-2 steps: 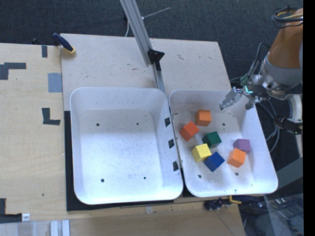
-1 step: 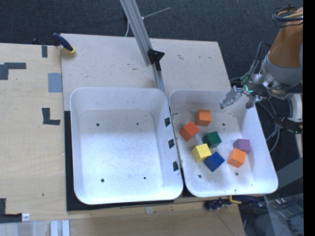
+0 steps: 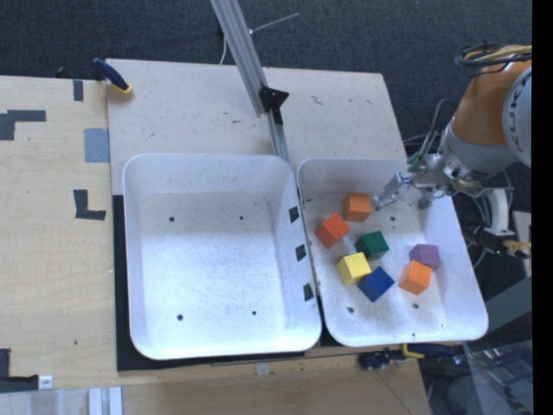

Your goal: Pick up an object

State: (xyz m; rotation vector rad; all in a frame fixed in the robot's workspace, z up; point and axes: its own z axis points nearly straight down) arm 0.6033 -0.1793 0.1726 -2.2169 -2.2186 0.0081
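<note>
Hovering my gripper (image 3: 390,194) in upper right of frame, above right bin (image 3: 449,318); open or closed, cannot tell. Orange cube (image 3: 357,206) just beside, toward lower left.

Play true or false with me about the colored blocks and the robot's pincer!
1. All the blocks sit in the right bin. True.
2. The yellow block touches the blue block. True.
3. There are two green blocks. False: there is one green block.
4. The pincer is over the left bin. False: it is over the right bin, near its upper edge, close to an orange block.
5. The purple block lies right next to an orange block. True.
6. The pincer holds a red ball. False: nothing shows between its fingers.
</note>
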